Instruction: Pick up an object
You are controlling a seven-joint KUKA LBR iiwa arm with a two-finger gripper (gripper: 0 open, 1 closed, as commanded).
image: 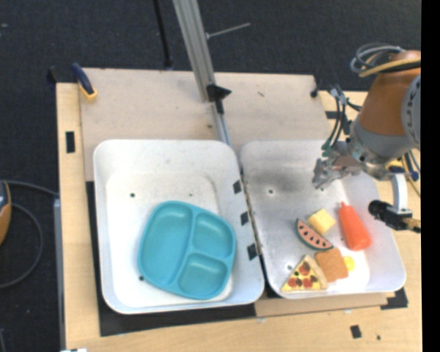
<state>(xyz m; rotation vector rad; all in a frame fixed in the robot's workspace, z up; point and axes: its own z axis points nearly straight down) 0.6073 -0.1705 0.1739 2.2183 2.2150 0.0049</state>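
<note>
My gripper hung over the upper part of the right bin, its metal fingers pointing down toward the bare white floor. From this slanted view I could not tell whether they were spread or pressed together, and nothing showed between them. Behind it, my wrist rose to the orange band at the view's right, with cables looping over the top.

The things I might pick up lay below and to the right of my gripper, all in the lower part of the right bin. Nearest was a small yellow block, touching a watermelon slice just beside it. An orange carrot-like piece lay lengthwise to the block's right. Lower still sat a brown toast-like piece and a pizza slice against the bin's bottom edge.

The left bin held a light blue divided plate with three compartments, resting toward its lower middle. A grey metal post slanted up from the bench behind the bins.
</note>
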